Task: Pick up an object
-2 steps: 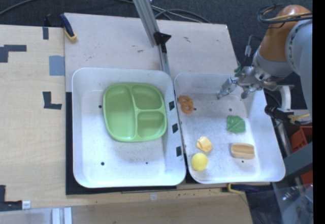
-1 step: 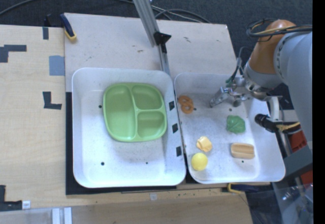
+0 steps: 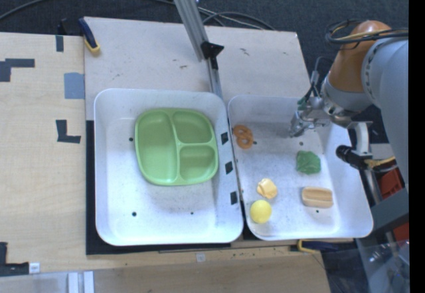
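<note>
Below gripper, green obj near, not touching, rt bin

Two bins sit side by side mid-frame. The left bin has a divided plate in its upper middle. The right bin holds a pretzel at its upper left, a broccoli piece toward the right, a hot dog bun below that, and a lemon at lower left with a small pastry-looking piece just above it. The gripper hangs over the right bin's upper part, above the broccoli piece.
</note>
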`<state>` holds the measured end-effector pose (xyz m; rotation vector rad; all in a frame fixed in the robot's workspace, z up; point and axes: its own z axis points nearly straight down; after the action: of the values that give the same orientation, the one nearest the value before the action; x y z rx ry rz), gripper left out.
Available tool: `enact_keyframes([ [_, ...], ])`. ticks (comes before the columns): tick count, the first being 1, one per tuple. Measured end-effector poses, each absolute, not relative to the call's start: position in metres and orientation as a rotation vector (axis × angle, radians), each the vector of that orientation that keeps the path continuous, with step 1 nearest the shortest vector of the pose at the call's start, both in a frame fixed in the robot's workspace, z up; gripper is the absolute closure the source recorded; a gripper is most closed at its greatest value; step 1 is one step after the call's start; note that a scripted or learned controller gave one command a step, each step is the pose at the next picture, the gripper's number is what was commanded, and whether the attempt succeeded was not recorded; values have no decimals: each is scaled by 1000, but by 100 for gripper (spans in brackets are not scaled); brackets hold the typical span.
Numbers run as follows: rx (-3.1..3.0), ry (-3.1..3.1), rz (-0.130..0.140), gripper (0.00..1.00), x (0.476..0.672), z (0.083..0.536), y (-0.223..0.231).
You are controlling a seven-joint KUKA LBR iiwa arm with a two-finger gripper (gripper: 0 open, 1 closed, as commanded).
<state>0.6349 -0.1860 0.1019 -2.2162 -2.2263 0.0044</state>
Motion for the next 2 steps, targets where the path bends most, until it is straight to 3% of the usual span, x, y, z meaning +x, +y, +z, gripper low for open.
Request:
enact_keyframes([
  [2, -2223, -2226, -3, 100, 642, 208, -190],
])
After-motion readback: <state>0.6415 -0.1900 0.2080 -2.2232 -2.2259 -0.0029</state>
